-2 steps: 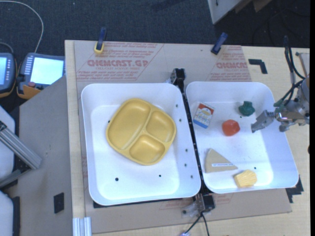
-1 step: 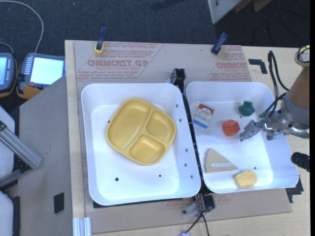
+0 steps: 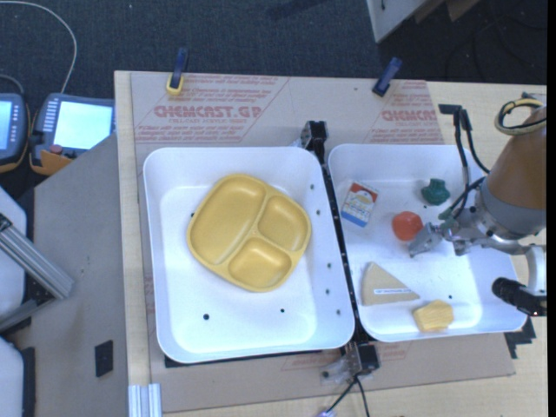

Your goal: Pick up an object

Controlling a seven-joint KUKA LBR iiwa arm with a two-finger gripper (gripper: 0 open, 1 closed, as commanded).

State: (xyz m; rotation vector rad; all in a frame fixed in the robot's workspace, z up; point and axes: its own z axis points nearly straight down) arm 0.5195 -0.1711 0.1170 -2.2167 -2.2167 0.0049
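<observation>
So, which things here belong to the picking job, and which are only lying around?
For the job:
hand
red ball
green piece
small carton
cheese wedge
yellow block
right bin

Just lying about:
yellow divided plate
left bin
tablet

A light wood tabletop [image 3: 139, 233] sits on dark carpet floor [image 3: 217, 16], with two small lit screens [image 3: 78, 124] at 9 o'clock and clamps [image 3: 177, 72] at 12.

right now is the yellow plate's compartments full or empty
Empty: the yellow three-compartment plastic plate in the left white bin shows bare yellow wells.
</observation>
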